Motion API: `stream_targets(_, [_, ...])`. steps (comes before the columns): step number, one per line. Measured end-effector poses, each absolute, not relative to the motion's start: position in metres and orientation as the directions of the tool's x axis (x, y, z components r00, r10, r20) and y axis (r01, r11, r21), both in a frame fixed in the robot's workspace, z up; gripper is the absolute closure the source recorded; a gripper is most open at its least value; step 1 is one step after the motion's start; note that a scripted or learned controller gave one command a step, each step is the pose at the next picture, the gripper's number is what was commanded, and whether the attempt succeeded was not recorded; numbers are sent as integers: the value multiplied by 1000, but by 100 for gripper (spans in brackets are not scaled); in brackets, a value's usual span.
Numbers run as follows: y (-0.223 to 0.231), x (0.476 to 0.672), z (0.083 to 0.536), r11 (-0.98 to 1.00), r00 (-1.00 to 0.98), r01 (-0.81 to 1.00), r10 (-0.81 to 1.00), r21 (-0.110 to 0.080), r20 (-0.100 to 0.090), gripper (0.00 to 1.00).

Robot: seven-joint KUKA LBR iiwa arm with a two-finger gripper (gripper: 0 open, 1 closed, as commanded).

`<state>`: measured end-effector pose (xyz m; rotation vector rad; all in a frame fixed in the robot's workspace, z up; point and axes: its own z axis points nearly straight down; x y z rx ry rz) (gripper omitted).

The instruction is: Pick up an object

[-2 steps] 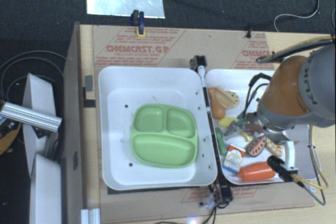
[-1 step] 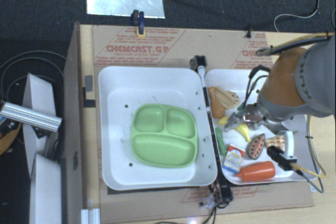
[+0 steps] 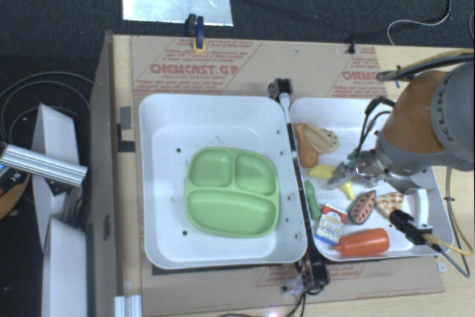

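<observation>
Cardboard under the bins (image 3: 223, 59) bears red print reading "CHEMCAST GP", repeated at right. Left bin (image 3: 159, 122) holds a green divided plate (image 3: 231, 191), lying flat. Right bin (image 3: 338, 109) holds small items: a tan bread-like piece (image 3: 315, 139) near the divider, a yellow piece (image 3: 321, 172), a green piece (image 3: 310, 199), a small red-and-white packet (image 3: 330, 226), an orange cylinder (image 3: 362, 242), and a dark oval piece (image 3: 362, 207). Gripper (image 3: 347, 173) is low among these, just beside the yellow piece; jaw state cannot be determined. The arm covers the bin's right portion.
</observation>
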<state>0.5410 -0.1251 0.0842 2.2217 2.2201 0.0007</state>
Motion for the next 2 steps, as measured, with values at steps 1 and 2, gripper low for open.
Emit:
stream_targets(1, [-128,512,84,0,0,1000,1000,0,0,0])
stream_targets(2, [-180,663,85,11,-11,1000,1000,-16,-3,0])
